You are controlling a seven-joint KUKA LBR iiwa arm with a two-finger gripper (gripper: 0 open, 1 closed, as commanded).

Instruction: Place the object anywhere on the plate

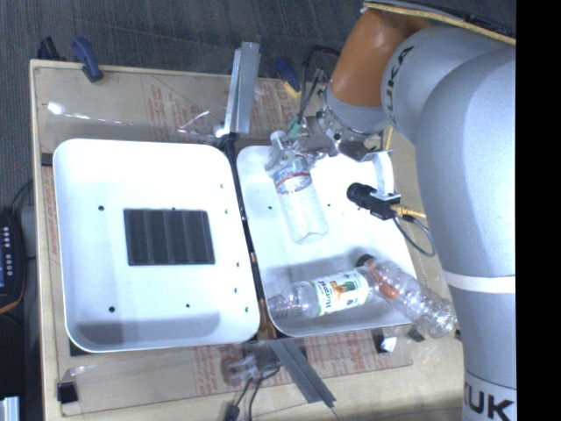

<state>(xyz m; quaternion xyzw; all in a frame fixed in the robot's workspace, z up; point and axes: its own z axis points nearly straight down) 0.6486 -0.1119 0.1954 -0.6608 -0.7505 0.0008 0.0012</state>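
Two white bins. Left bin [88, 235]: one dark plate [169, 236]. Right bin [254, 169]: three clear bottles. Pincer [294, 143] clamped on neck of upper bottle [298, 196]; green-label bottle [329, 295], third [408, 295] lie below.

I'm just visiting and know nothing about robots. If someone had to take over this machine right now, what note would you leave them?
Gripper: at the far end of the right bin, shut on the clear bottle by its cap end; the bottle hangs tilted over the bin.
Plate: the dark ribbed rectangle in the left bin, nothing on it.
Two more bottles lie at the right bin's near end.
Done: bottle gripped.
Left: carry it across to the plate and release.
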